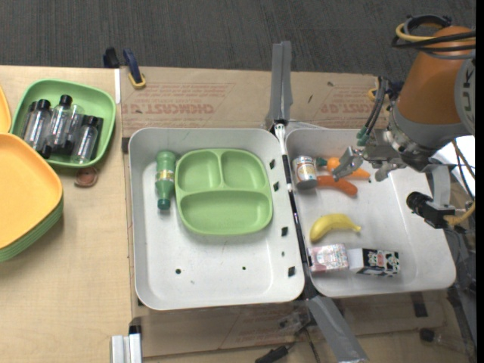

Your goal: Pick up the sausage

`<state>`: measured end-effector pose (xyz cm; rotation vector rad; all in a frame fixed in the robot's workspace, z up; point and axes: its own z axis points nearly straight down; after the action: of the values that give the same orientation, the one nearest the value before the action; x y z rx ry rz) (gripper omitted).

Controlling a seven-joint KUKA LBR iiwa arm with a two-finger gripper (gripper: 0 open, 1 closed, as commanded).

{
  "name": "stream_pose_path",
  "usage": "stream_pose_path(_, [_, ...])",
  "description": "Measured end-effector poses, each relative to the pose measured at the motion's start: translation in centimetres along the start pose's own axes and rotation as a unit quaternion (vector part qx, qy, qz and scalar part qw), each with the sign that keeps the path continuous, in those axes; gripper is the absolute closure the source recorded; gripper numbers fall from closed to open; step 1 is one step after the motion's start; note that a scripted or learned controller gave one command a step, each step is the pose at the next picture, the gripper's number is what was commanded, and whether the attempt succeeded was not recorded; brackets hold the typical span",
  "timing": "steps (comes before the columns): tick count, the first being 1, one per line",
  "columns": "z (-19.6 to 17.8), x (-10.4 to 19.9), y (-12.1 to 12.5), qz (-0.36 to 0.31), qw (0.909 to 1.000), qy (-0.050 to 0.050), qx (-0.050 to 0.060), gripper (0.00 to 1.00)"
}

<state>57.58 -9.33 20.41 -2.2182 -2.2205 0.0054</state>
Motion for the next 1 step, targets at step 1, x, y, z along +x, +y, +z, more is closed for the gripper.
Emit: stream_pose_path(1, [-0.8,-0.12,-0.01,0.001,1.0,0.0,0.001,1.0])
